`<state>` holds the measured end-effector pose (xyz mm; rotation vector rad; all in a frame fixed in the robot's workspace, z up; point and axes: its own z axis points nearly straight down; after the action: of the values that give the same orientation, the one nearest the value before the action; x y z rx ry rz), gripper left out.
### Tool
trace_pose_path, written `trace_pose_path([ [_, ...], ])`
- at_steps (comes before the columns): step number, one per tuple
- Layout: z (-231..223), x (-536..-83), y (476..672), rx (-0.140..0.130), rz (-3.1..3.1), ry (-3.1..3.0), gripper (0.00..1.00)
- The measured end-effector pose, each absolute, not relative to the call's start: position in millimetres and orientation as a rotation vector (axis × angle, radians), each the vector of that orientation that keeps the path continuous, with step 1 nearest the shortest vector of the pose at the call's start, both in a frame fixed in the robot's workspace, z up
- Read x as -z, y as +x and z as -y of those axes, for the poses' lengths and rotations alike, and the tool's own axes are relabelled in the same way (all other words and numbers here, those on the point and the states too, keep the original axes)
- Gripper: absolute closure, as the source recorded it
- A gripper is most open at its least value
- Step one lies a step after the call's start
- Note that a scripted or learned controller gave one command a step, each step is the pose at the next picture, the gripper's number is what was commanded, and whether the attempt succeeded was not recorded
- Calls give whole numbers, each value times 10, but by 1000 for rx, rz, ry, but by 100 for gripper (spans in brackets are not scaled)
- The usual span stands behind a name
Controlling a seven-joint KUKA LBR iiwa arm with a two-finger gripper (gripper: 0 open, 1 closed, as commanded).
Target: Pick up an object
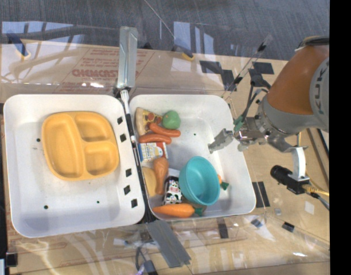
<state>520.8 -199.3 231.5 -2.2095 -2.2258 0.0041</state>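
Over the right bin (236, 153), the gripper (220, 141) hangs near the right wall; whether it is spread or clenched I cannot tell, and nothing shows in it. Below it lies a teal bowl (199, 180), tipped on its side, round and glossy, touching an orange carrot (174, 211). A yellow divided tray (80, 144) sits in the left bin (15, 171).

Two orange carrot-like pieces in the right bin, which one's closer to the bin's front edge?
The carrot lying flat below the teal bowl. The other orange piece sits higher, beside the milk carton.
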Motion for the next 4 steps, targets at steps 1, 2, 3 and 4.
trace_pose_path([
  [1,1441,-1107,5152,0,2129,-2307,0],
  [2,1350,-997,4865,22,2003,-2447,0],
  [3,1049,-931,5350,2,1745,-2614,0],
  [4,816,-1936,5290,4,1775,-2592,0],
])
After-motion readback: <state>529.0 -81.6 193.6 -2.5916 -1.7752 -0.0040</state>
